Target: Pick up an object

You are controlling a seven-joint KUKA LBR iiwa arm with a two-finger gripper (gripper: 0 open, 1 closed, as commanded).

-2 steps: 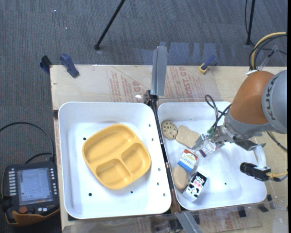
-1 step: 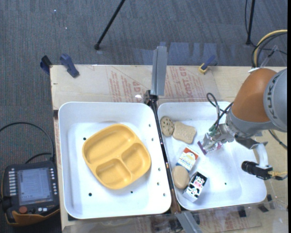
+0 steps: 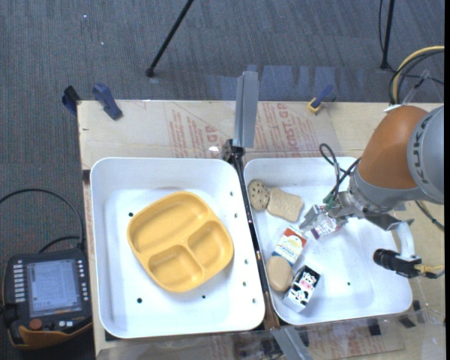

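In the right bin [image 3: 375, 291], my pincer [image 3: 320, 222] hangs low over the white floor, near the middle of the bin's left half. I cannot tell how far it is open or whether it has hold of anything; its tip is a small blur of metal and colour.

I place everything else by the small carton with the orange patch [image 3: 289, 244]. It lies just below and to the left of my pincer, very close, though I cannot tell if they touch. Its long axis runs on a slant, from lower left to upper right, its upper end pointing toward my pincer.

Above the carton, toward the bin's far left corner, lie one round chocolate-chip cookie [image 3: 257, 195] and one tan cracker [image 3: 286, 205], side by side and almost touching. Just below the carton rests one pale oval bun [image 3: 279, 274], and beside that, to the right, one black-and-white cow-print carton [image 3: 302, 286], tilted the same slanting way.

Well to the left of the carton, in the left bin [image 3: 112, 193], sits one yellow three-part plate [image 3: 180, 240].
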